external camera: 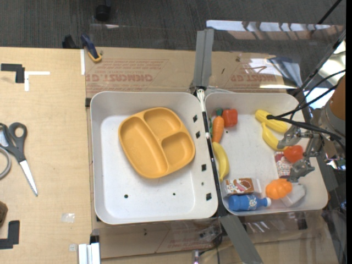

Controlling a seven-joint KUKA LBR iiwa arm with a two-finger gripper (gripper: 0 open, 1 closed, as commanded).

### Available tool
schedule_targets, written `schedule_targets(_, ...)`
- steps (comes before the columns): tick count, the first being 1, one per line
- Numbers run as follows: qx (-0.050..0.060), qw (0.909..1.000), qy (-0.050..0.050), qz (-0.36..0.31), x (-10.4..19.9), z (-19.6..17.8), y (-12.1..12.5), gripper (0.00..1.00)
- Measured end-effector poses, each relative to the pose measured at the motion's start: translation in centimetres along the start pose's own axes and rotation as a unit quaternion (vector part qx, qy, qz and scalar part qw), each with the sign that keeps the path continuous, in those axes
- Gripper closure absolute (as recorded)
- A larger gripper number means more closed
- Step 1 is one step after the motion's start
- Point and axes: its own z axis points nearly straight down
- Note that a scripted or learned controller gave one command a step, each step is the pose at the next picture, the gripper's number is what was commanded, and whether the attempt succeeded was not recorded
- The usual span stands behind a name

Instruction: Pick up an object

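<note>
End effector (293, 157) straddles red object (293, 152), its shape unclear.

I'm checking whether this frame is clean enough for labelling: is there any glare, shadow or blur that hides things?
Camera view: bright glare on the clear panel behind the right white bin and at the right edge; the hand looks slightly soft amid cables; the partitioned orange plastic plate is evenly lit and sharp, with soft shadows.

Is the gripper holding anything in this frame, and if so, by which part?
Yes: a small red-orange object sits between the fingers of the gripper, over the right bin. Which part is gripped cannot be told.
</note>
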Motion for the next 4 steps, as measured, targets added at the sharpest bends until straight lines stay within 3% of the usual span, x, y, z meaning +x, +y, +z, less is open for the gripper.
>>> schedule_targets(1,0.002,0.9988,-0.007,-0.049,1.0,10.9,-4.2,0.00)
schedule_targets(2,0.002,0.9976,-0.009,-0.069,0.5,12.0,-2.9,0.00)
schedule_targets(3,-0.001,0.9979,-0.001,-0.064,-5.3,12.8,5.3,0.00)
schedule_targets(4,0.001,0.9982,-0.003,-0.060,-16.4,8.0,2.1,0.00)
